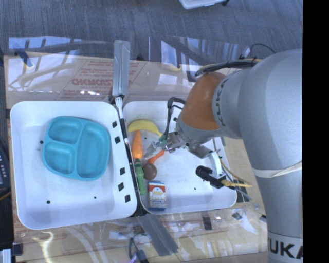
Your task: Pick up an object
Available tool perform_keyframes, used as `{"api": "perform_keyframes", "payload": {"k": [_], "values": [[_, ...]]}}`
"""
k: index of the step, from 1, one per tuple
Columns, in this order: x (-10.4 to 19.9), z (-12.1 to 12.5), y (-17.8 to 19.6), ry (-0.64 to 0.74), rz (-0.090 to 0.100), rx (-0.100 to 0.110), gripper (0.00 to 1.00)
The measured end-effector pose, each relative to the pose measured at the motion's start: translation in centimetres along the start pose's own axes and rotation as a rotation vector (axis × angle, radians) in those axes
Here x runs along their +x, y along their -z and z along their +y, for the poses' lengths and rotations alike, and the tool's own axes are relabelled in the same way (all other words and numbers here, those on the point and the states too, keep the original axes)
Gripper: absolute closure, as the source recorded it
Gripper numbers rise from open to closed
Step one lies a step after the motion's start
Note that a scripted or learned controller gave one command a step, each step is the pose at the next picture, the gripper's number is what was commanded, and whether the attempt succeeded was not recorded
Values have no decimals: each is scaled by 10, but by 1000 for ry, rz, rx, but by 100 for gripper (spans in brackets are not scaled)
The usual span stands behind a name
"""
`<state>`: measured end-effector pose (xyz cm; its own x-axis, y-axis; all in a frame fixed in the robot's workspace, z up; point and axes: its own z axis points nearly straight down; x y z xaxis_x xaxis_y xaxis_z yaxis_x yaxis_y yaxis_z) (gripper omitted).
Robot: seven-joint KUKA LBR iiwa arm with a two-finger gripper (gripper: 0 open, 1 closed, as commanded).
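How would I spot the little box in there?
Look in the right-hand white bin, along its near edge. The small box lies there, just below a brown round thing. It is the one flat-sided item, printed white, orange and blue.

Floor: grey, finely ribbed carpet-like surface (77, 18) runs along the top of the camera view, beyond the bench's far edge.
Object on floor: a flat white item (203, 3), cut off by the top edge; what it is cannot be told.
Bench top: pale tan board (92, 77) with faded red printing, under a clear glossy sheet.
Light: bright bluish-white reflections (36, 46) streak the far-left corner and far edge of the bench, with thin dark shadows across them.
Tape: grey strip (121, 67) runs from the far edge; another grey strip (157, 233) lies at the near edge.
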<state>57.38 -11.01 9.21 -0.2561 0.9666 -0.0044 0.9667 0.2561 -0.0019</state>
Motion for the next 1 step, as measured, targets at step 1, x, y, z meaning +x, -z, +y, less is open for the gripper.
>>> {"api": "perform_keyframes", "payload": {"k": [1], "values": [[2, 1, 10, 4, 3, 0, 100]]}}
